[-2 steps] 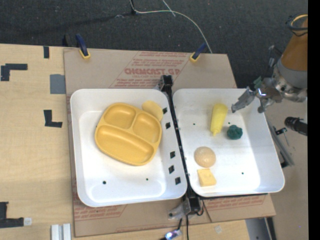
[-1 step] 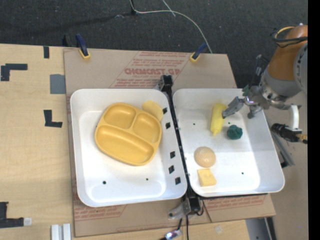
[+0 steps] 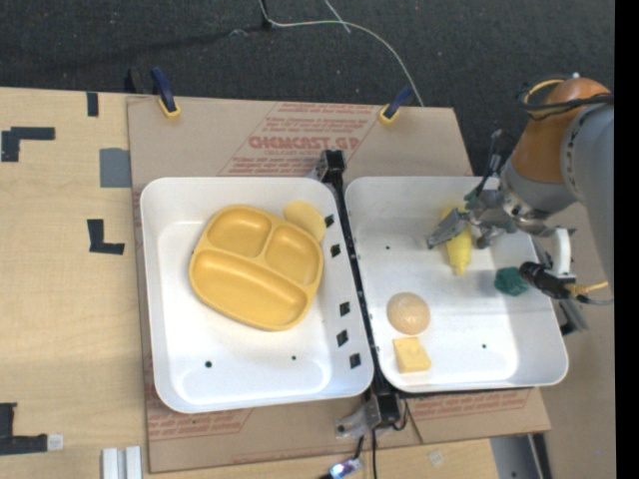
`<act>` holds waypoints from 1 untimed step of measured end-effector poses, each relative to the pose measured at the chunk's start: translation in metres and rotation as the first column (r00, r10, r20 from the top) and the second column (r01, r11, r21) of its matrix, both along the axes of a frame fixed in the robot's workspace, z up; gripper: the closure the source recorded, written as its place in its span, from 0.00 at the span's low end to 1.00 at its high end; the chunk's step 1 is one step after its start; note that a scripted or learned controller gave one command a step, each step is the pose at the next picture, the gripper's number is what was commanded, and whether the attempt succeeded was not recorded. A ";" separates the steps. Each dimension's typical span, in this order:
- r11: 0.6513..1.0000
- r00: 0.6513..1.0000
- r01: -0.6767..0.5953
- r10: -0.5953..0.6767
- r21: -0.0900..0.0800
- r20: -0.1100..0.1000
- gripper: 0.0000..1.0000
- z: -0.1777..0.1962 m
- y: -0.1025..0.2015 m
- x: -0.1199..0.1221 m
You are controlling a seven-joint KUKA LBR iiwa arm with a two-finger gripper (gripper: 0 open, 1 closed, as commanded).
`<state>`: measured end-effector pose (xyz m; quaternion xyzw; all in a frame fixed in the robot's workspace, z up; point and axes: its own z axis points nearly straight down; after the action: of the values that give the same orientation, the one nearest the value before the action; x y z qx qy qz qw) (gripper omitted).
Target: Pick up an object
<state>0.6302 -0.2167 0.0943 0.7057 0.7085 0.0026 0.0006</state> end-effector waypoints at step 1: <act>1.000 1.000 0.000 0.000 -0.002 -0.006 1.00 0.009 -0.001 -0.002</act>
<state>0.6279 -0.2174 0.1028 0.7057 0.7085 -0.0004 -0.0007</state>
